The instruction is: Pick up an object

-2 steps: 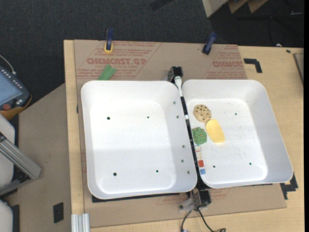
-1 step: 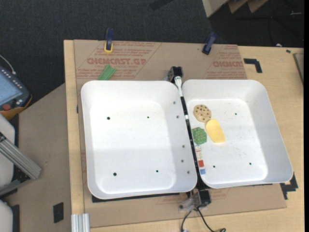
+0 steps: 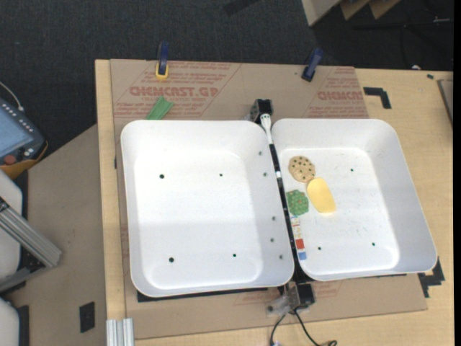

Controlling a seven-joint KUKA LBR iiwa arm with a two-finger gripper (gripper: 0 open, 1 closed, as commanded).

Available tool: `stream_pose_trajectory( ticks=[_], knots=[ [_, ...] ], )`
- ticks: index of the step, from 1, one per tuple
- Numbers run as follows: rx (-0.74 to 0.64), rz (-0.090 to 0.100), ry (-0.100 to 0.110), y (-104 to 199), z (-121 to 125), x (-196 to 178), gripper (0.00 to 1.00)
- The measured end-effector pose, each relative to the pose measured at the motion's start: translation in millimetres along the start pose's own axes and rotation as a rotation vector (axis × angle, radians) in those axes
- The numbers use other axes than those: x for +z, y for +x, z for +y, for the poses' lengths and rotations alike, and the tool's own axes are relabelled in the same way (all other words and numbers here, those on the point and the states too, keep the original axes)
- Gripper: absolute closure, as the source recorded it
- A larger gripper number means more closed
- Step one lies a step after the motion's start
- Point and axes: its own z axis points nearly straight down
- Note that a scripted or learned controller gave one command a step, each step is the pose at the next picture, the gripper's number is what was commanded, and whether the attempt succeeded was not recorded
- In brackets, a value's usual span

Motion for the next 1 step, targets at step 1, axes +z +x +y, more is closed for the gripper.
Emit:
stream_pose_trajectory(
  ticks=[1],
  knots=[
    [0.0,0.0,0.0,0.0,0.0,0.0,1.0]
  ],
)
